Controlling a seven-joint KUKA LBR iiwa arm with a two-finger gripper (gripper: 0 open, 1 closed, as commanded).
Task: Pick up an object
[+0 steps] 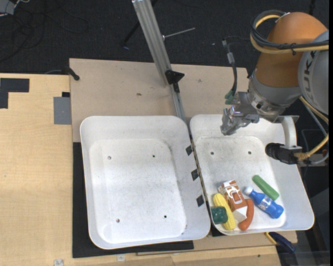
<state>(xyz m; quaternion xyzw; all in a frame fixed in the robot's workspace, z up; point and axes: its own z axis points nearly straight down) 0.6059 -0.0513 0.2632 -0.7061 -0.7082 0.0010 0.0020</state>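
Observation:
My gripper (231, 124) hangs over the far edge of the right bin (233, 148), well above its floor, with nothing between its fingers that I can make out. The objects lie clustered in the right bin's near corner: a yellow corn cob with a green end (222, 210), an orange and white small box (233, 193), an orange carrot-like piece (247, 216), a blue bottle (265, 203) and a green cylinder (265, 187). The gripper is far from that cluster, toward the back of the bin.
The left bin (136, 176) lies beside the right one, with black clips (195, 174) along the shared wall. A slanted aluminium post (155, 43) rises behind the bins. A black fitting (280, 151) sticks in over the right bin's right rim.

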